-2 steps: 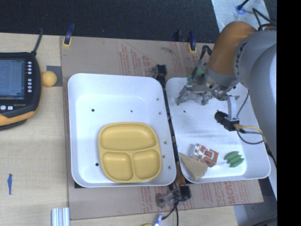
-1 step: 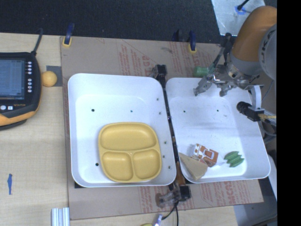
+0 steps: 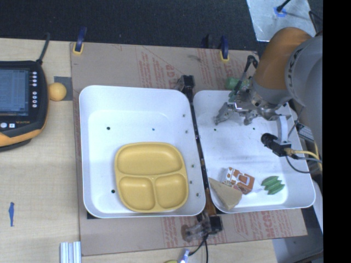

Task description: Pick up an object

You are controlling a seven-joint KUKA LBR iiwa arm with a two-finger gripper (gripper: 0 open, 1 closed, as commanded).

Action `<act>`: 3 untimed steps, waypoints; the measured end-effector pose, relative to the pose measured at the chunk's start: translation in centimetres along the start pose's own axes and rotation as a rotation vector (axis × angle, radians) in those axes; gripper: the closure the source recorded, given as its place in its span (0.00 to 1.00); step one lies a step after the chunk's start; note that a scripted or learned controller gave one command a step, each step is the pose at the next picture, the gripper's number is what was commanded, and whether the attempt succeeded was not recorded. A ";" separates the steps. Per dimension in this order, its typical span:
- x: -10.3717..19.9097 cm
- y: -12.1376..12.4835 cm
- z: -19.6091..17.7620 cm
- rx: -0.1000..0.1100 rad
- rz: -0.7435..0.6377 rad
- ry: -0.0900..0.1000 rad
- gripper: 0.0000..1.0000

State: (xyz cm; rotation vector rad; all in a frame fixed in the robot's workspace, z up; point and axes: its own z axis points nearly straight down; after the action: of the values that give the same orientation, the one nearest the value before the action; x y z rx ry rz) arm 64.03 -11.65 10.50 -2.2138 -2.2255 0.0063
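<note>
**Arm over right bin's far end, objects along near edge**

Right bin [image 3: 219, 147]: the middle floor is bare, open room between the gripper [image 3: 235, 114] at the far end and the items along the near rim. Gripper hangs over the bin's upper part, near the far wall; nothing seen between its fingers, and whether they are apart or together cannot be told (metal parts blur together). Grey arm [image 3: 307, 75] with orange band [image 3: 279, 56] comes in from the right, covering the bin's far right corner.

Near edge, left to right: tan wedge-shaped piece [image 3: 225, 193] at the near left corner, small orange-and-white box [image 3: 238, 179] just beside it (touching or overlapping, can't tell), green leafy item [image 3: 272, 184] apart to the right.

Left bin [image 3: 93, 125]: yellow divided tray [image 3: 151, 176] sits in the near half, three compartments, close to the near wall; far half bare.

The bins touch along a dark center strip.
</note>
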 end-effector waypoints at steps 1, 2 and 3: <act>1.4 -3.8 1.4 0.000 0.001 0.000 0.00; -9.7 1.5 -0.8 -0.004 0.005 0.000 0.00; -9.7 1.6 -1.9 -0.003 0.002 0.001 1.00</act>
State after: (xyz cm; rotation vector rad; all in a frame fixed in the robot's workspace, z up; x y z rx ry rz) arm 65.66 -21.30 12.38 -2.2168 -2.2242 0.0012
